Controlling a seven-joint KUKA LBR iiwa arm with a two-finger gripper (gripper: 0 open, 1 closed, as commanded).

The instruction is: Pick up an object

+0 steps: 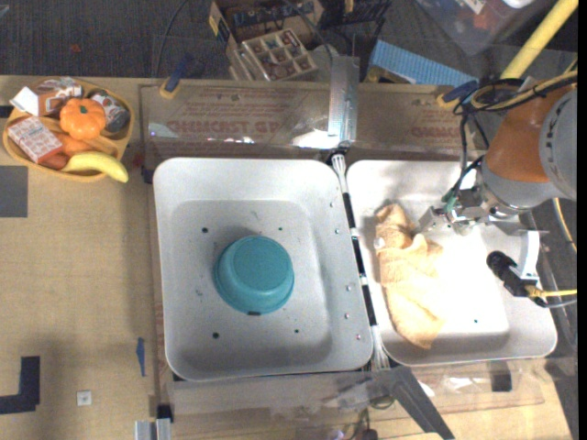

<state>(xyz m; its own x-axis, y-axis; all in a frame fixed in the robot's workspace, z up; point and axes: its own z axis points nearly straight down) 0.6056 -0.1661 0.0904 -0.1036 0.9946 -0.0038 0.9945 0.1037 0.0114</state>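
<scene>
A crumpled tan cloth (406,271) lies in the left half of the right bin (514,333), stretching from the bin's back towards its front. A teal bowl (255,273) sits upside down in the middle of the left bin (183,209). My gripper (444,218) hangs over the back of the right bin, just right of the cloth's upper end and close to its edge. Nothing is visibly held in it. The grey arm with its orange band (523,154) comes in from the right above the bin.
A divider rail (353,246) separates the two bins. Cables and a black connector (503,266) hang beside the wrist over the right bin. A dish of toy fruit (69,131) sits on the bench at the far left.
</scene>
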